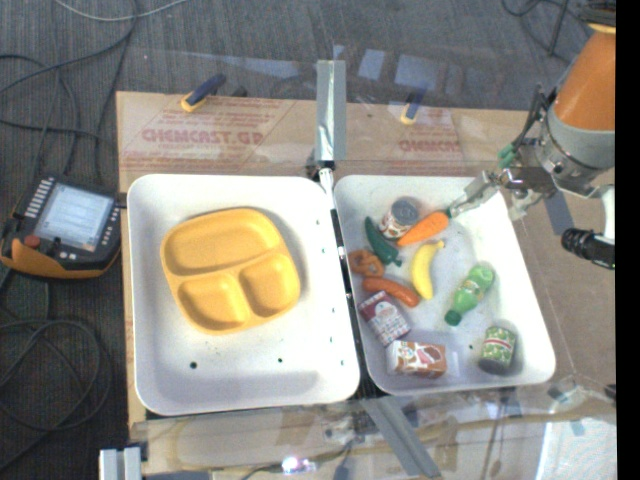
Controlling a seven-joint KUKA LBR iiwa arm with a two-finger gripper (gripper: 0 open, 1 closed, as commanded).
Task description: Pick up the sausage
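The sausage (392,291), a short reddish-brown link, lies flat in the right bin (535,303), left of centre, just below a banana (425,268). My gripper (503,182) hovers over the bin's far right corner, up and to the right of the sausage and well apart from it. Above the gripper, the grey wrist with its orange band (588,78) comes in from the right. I see nothing held in the gripper.
Around the sausage lie a carrot (424,229), a dark green vegetable (380,240), a brown item (366,262), a small tin (405,211), a green bottle (470,293), a can (497,348) and two packets (385,318). A yellow divided tray (235,266) sits in the left bin (150,368).
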